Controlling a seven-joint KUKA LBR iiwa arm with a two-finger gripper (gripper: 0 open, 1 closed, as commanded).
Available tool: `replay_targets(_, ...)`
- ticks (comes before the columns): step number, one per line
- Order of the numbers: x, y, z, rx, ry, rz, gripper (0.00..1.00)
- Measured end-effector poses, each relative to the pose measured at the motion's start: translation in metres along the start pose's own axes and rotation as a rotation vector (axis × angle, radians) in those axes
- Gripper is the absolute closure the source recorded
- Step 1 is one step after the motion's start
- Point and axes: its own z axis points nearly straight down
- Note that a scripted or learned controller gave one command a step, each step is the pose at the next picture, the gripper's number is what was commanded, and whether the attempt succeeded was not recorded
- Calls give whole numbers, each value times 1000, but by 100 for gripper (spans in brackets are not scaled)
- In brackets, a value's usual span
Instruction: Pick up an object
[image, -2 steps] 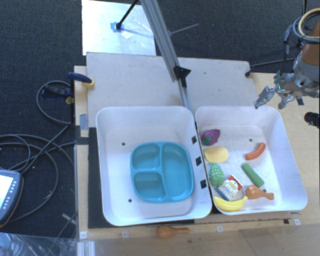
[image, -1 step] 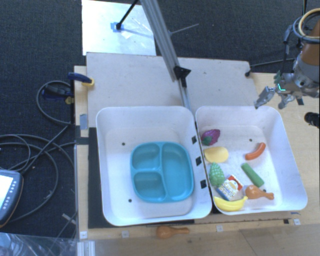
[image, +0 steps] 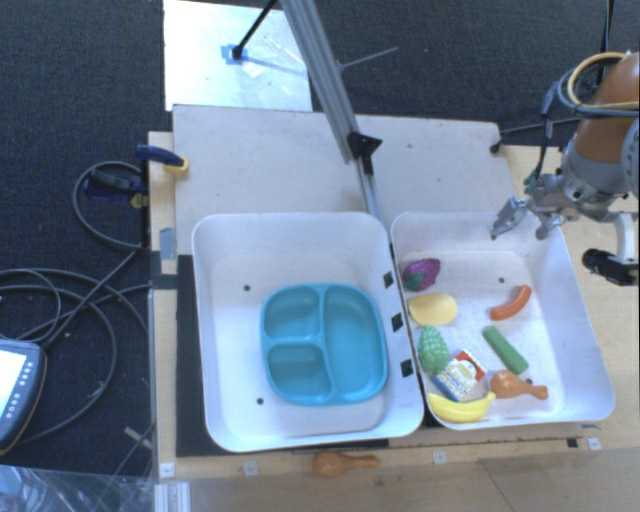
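Camera view from above the bench: toy foods are seen gathered in the right bin (image: 590, 330), none yet chosen. An orange sausage (image: 510, 302) lies nearest the gripper (image: 523, 222), at about five o'clock from it and well apart from the rest, which is judged to make it the easiest pick. A green cucumber-like piece (image: 505, 350) lies just below it at a slant. Along the bin's left wall, at nine o'clock from the sausage, a purple piece (image: 421, 271), a yellow lemon-like piece (image: 432, 309), a knobbly green piece (image: 432, 348) and a small printed carton (image: 461, 377) are packed close, some touching. A yellow banana (image: 461, 406) and an orange drumstick (image: 517, 386) are seen at the six o'clock end. The crowding on that side is judged to leave little room for fingers.

The gripper is held over the bin's twelve o'clock rim, above the objects and touching none; two light tips are seen spread apart with nothing between them, so it is judged to be parted and empty. The arm (image: 600, 130) is reached in from three o'clock, presumably poised before a descent.

The left bin (image: 215, 300) holds a blue divided tray (image: 324, 343). Another drumstick-like toy (image: 343, 462) lies outside the bins on the bench's six o'clock edge
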Motion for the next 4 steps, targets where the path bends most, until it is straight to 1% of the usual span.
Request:
replay_targets(1,-3,-2,59,4,5,3,0)
replay_targets(2,-2,-2,61,3,3,1,0)
replay_targets(3,-4,1,48,-10,-5,-3,100)
replay_targets(4,2,9,-13,-12,-3,1,100)
